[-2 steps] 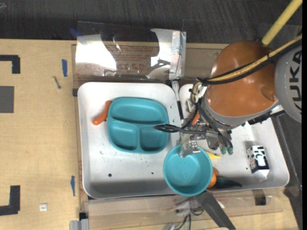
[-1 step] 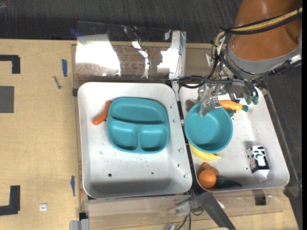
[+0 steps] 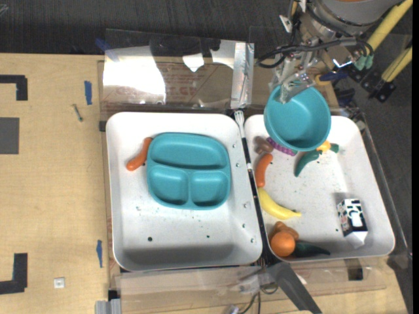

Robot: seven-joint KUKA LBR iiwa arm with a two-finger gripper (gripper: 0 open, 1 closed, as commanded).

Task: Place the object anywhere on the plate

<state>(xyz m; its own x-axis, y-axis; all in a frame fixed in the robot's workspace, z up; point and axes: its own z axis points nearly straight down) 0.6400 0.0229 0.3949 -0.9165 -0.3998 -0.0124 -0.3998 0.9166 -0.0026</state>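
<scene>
A teal bowl [image 3: 298, 119] hangs tilted over the back of the right bin [image 3: 376, 195], its opening turned toward the camera. My gripper [image 3: 289, 91] comes down from the upper right and is shut on the bowl's far left rim. The teal divided plate [image 3: 188, 170] lies in the middle of the left bin [image 3: 124, 227], well to the left of the bowl. Nothing rests on the plate.
An orange sausage-like piece [image 3: 136, 156] lies just left of the plate. The right bin holds a red-orange sausage [image 3: 262, 167], a banana [image 3: 278, 206], an orange [image 3: 283, 243], a teal utensil [image 3: 304, 163] and a small black-and-white box [image 3: 351, 216]. The wall between the bins [image 3: 252, 188] lies between bowl and plate.
</scene>
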